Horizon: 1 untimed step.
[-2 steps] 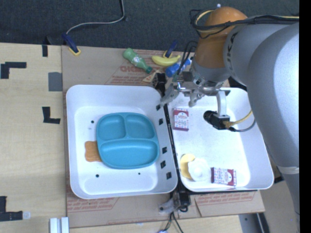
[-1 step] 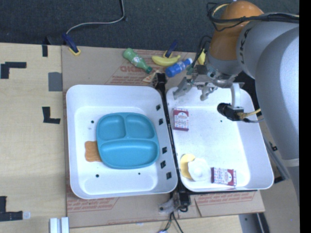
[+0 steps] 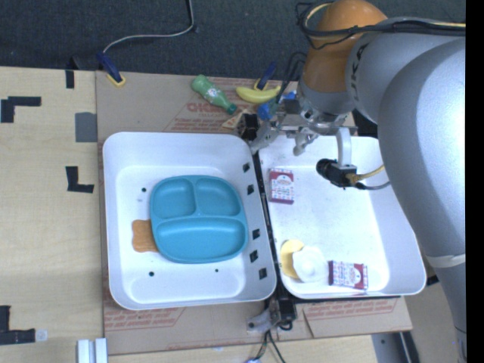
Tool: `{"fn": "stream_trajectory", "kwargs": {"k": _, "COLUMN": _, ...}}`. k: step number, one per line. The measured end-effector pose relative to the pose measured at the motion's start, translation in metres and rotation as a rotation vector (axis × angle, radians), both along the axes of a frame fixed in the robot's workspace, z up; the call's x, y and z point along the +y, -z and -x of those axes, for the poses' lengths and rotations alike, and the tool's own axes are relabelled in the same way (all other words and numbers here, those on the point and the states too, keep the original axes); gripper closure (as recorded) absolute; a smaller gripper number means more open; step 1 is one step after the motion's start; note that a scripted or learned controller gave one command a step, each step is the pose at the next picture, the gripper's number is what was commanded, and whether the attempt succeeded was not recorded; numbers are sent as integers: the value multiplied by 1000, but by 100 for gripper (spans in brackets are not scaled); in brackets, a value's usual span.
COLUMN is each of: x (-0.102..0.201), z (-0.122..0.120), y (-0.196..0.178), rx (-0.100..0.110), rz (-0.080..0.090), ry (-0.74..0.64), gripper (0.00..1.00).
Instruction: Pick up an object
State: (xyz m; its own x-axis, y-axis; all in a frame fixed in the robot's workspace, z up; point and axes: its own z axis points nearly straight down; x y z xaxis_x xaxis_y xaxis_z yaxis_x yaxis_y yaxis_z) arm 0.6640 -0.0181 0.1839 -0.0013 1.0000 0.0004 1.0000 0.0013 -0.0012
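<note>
Clutter sits behind the bins at 12 o'clock on the bench (image 3: 45, 203): a green bottle (image 3: 211, 93), a banana (image 3: 257, 94) and a blue-handled tool (image 3: 265, 76) lying close together on the cardboard. A blue clamp (image 3: 111, 68) grips the cardboard's far left corner, with a grey cable (image 3: 181, 17) trailing off behind it.

The left bin (image 3: 121, 153) holds a blue divided tray (image 3: 200, 219), which covers most of its floor and overlaps a tan sponge-like piece (image 3: 142, 236) at its 9 o'clock side.

The right bin (image 3: 393, 240) holds two red-and-white cartons: one (image 3: 281, 186) toward 11 o'clock near the dividing wall, the other (image 3: 349, 274) at 6 o'clock by the near rim. Just left of that second carton lies a yellow piece (image 3: 290, 252) touching a white cup-like thing (image 3: 308, 266).

The arm (image 3: 423, 127) reaches in from 3 o'clock, its bulk hiding the right bin's 3 o'clock side. The orange band (image 3: 336, 32) sits above the wrist, and the gripper (image 3: 306, 138) hangs over the right bin's far edge at 12 o'clock, just beyond the first carton. Whether the fingers are spread or closed I cannot tell; nothing is seen between them.
</note>
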Motion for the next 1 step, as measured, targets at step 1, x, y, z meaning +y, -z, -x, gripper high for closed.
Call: {"fn": "stream_trajectory", "kwargs": {"k": 1, "x": 11, "z": 9, "y": 0, "rx": 0, "rz": 2, "ry": 1, "gripper": 0}}
